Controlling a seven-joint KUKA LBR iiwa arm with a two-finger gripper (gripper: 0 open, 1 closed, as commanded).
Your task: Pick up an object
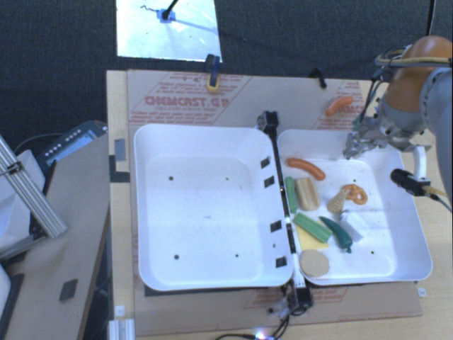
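My gripper (352, 149) hangs over the far edge of the right bin (403, 261), its fingers pointing down with nothing seen between them. In that bin lie an orange sausage (306, 167), a tan bread piece (307, 193), a pretzel (354, 194), a pale cone (335, 202), a green strip (291, 194) along the left wall, a green pickle (311, 227) on a yellow slab (313, 240), a dark green pepper (336, 233) and a round tan cookie (314, 263). The sausage lies left of and below the gripper.
The left bin (205, 211) stands beside the right one, joined by black clips (271, 183). Another orange sausage (339, 105) lies outside the bins on the board behind. A yellow and blue clamp (212, 73) sits at the board's far edge.
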